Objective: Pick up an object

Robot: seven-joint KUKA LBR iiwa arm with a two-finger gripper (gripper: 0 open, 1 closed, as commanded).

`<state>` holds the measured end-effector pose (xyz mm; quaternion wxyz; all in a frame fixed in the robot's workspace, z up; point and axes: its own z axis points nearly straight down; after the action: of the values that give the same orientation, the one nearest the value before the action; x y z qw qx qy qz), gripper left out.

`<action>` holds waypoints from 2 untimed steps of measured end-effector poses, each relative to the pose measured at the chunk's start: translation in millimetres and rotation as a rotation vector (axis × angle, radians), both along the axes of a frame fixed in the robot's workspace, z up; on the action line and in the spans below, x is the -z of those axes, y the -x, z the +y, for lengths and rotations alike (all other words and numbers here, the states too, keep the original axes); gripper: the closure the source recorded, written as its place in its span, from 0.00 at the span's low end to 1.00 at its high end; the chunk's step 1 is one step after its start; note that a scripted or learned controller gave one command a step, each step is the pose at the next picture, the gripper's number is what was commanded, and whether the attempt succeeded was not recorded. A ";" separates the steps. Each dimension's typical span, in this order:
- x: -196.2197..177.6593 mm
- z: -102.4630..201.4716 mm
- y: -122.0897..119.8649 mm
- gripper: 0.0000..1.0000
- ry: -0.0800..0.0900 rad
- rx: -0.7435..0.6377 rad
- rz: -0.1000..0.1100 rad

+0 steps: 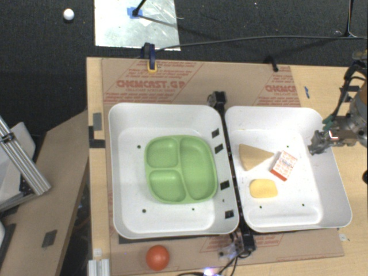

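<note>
Here the tool hovers at the right bin's edge, near the red-and-white packet; its state I cannot tell

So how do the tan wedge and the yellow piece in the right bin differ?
The tan wedge is triangular with a pointed corner; the yellow piece is rounded. The wedge is paler and larger, lying farther from the camera, beside the red-and-white packet. Both lie flat in the right bin, untouched.
</note>
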<state>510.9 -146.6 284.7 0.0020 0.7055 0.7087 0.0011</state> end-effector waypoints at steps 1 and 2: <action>18.2 49.0 -15.5 1.00 -0.002 -0.003 0.003; 33.7 102.3 -25.4 1.00 -0.002 -0.004 0.004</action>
<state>536.3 -44.3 251.0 -0.0001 0.7042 0.7100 0.0005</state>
